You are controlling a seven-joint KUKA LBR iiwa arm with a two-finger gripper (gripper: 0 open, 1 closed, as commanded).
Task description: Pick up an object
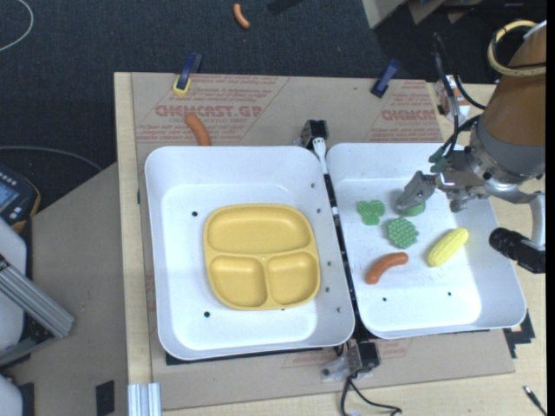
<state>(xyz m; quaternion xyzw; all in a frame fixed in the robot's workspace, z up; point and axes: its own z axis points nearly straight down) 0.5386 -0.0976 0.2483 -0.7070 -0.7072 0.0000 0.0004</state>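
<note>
Arm (520,102) cut off by the right edge; gripper (416,196) fingertips overlap a green piece (416,208), grip indiscernible.

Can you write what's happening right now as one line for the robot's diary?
gripper: over right bin, beside green toy | corn, sausage: lying in bin | yellow tray: left bin

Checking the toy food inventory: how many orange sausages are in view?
3. One sausage lies in the right bin, one on the cardboard behind the left bin, one on the dark floor beyond the bench. The arm may hide others.
</note>
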